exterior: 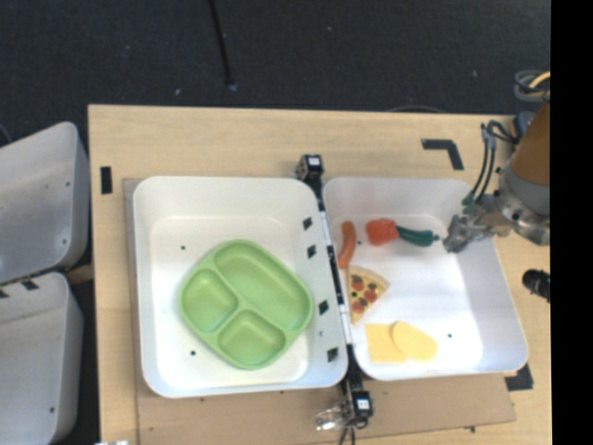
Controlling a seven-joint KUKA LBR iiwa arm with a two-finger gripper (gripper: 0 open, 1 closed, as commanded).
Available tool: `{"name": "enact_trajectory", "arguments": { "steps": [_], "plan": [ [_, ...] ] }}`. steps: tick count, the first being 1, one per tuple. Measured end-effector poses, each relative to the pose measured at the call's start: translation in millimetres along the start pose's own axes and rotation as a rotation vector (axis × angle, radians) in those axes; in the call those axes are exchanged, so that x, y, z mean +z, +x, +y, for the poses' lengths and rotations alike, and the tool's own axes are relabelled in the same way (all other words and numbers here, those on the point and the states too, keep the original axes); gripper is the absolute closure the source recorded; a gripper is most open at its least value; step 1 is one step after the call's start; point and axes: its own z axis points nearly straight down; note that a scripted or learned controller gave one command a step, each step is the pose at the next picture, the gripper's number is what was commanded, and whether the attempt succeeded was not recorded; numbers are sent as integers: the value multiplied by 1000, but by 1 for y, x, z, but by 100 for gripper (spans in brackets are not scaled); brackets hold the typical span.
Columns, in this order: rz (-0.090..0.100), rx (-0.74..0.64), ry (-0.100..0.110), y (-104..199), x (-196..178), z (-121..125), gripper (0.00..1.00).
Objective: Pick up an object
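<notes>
A: Gripper (457, 236) sits low at the right bin's (482, 336) upper right, arm entering from the right. Finger spread — cannot tell, too small and blurred.

B: Nearest target?

A: Red toy pepper with a long green stem (397, 233), just to the gripper's left, stem tip nearly at it. Long axis runs left-right, in line with the approach.

B: Others?

A: Orange sausage-shaped piece (346, 244) by the divider, pizza slice toy (364, 290), yellow cheese pieces (399, 341), all further off. Green sectioned plate (245, 302) in the left bin.

B: Hidden?

A: Contact between stem and gripper is unclear; upper arm cut off.
</notes>
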Motion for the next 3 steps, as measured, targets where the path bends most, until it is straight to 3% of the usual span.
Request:
{"name": "enact_trajectory", "arguments": {
  "steps": [1,3],
  "plan": [
    [0,-1,1,-2,-42,1,100],
    [4,-4,5,101,-61,-11,100]
  ]
}}
